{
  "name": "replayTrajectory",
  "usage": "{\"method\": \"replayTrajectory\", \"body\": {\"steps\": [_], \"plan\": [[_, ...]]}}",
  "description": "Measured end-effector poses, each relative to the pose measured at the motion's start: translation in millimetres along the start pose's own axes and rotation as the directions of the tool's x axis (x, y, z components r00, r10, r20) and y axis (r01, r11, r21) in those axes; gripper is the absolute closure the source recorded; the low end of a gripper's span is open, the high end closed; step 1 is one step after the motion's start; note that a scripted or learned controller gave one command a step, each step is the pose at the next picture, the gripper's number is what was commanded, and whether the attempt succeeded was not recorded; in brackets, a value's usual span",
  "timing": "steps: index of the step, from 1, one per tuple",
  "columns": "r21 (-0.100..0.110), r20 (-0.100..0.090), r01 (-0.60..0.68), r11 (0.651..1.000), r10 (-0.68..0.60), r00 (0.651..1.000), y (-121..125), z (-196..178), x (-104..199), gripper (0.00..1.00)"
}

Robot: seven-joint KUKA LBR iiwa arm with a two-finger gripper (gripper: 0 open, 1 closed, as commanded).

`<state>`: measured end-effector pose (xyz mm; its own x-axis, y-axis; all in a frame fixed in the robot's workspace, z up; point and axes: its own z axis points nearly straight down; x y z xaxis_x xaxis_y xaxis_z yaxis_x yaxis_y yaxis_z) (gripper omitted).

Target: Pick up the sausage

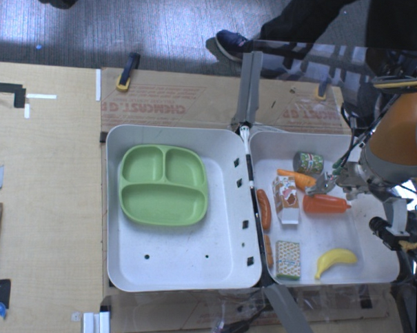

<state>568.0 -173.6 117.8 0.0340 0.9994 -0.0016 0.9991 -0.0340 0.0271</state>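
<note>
We see these colours:
sectioned plastic plate (164, 185): light green
curved banana (335, 260): yellow
slim sausage (264, 207): reddish orange
small round can (309, 162): green, patterned label
two shallow bins (183, 265): white
wooden tabletop (42, 189): pale tan

Occlusions, right bin

Your end effector (326, 185) is too small and blurred to read its grip. The arm (396, 136) runs off the right edge. A thin orange item (268, 249) sits half hidden against the divider.
</note>
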Motion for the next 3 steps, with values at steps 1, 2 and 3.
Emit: {"method": "replayTrajectory", "body": {"steps": [1, 2, 3], "plan": [[0.026, -0.005, 0.170, 0.985, -0.169, 0.986, 20, 27, 29, 0.00], [0.026, -0.004, 0.175, 0.984, -0.175, 0.985, 11, -84, -2, 0.00], [0.026, -0.007, 0.227, 0.974, -0.227, 0.974, -11, 26, -11, 0.00]]}}
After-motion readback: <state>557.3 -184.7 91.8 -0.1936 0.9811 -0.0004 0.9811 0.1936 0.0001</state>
